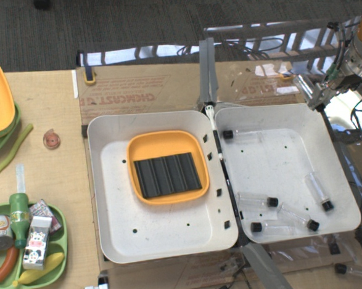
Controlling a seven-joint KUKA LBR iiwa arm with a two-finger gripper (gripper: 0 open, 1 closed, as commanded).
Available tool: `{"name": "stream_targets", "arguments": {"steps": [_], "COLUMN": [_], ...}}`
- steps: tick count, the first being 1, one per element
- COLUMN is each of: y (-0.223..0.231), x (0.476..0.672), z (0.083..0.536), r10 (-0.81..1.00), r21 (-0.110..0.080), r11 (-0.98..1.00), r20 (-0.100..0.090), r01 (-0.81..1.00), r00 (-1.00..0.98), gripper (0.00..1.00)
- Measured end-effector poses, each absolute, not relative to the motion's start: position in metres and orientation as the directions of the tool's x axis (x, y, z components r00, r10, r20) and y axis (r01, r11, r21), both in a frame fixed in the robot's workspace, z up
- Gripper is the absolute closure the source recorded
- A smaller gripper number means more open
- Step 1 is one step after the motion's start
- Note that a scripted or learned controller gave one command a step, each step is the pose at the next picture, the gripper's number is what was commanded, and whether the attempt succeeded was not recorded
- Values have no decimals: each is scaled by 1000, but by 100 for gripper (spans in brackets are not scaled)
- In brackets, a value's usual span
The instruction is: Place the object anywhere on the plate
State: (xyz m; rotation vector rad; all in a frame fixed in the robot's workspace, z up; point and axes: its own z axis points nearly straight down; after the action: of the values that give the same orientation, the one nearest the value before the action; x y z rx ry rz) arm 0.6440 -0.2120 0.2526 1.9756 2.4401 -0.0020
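Square orange plastic plate (168, 166) in left white bin (110, 195); clear plastic tubes with black caps (259, 200) lie right of it. Gripper (316, 94) sits beyond them, upper right; finger state indiscernible.

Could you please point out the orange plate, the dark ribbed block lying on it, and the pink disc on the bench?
Orange square plastic plate (166, 143): camera view, bare upper rim.
Dark grey ribbed rectangular block (168, 175): camera view, middle of top face.
Small pink round disc (51, 139): camera view, centre.
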Motion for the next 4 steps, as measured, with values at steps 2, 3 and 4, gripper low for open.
{"name": "stream_targets", "arguments": {"steps": [2,3,4], "y": [-222,-223,-223], "x": [660,630,585], "z": [313,354,403], "r10": [932,906,854], "r21": [0,0,0], "r11": [364,424,520], "r20": [-3,-3,-3], "r01": [932,906,854], "r00": [-364,-424,-520], "gripper": [0,0,0]}}
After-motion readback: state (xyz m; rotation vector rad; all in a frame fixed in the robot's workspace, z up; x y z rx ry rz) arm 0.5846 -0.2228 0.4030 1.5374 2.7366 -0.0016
